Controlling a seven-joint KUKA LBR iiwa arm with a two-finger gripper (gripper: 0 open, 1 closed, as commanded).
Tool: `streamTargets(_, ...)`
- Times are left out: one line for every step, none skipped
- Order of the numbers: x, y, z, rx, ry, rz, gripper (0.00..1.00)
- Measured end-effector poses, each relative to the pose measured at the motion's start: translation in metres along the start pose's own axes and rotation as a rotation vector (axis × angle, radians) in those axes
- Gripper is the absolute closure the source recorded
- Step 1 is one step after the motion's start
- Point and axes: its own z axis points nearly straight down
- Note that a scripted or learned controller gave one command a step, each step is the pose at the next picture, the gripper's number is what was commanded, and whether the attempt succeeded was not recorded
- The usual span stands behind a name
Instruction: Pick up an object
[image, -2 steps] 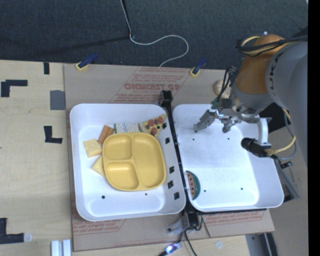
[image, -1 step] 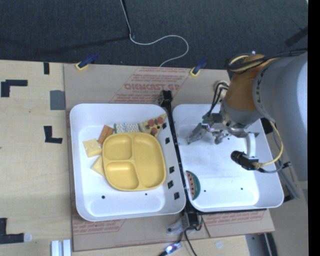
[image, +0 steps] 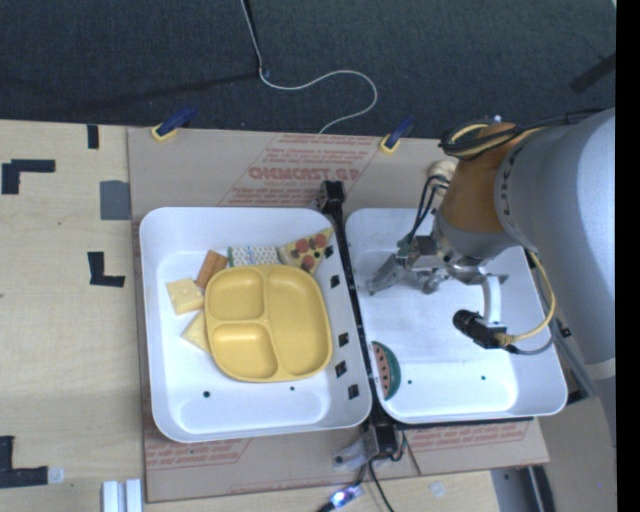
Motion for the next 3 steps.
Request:
streamTargets(0.001, 0.001, -0.012, -0.002, 0.0, -0.001, 1.0)
streamTargets(0.001, 0.007, -0.056, -0.005, 0.002, 0.0, 1.0)
streamTargets(0.0, 0.012, -0.118, -0.006, 0.001, 0.0, 1.0)
